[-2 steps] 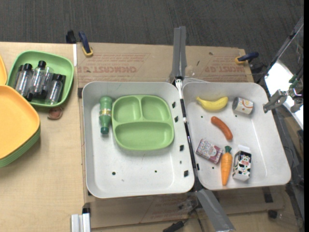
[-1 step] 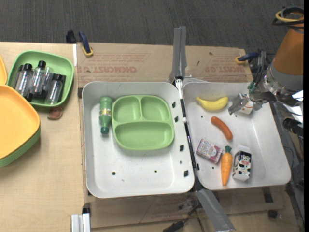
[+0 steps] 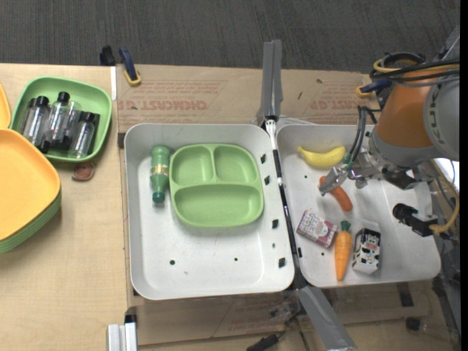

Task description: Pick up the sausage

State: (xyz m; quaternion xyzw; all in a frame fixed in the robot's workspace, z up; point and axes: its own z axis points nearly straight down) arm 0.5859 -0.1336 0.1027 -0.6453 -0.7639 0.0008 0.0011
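Carrot and milk carton sit nearest me in the right bin. Beyond them I see the sausage, long axis slanting toward the banana, right beneath my gripper; whether the claw is apart or together I cannot tell.

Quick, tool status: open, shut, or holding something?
Tool: at the sausage in the right bin; open or shut cannot be told.
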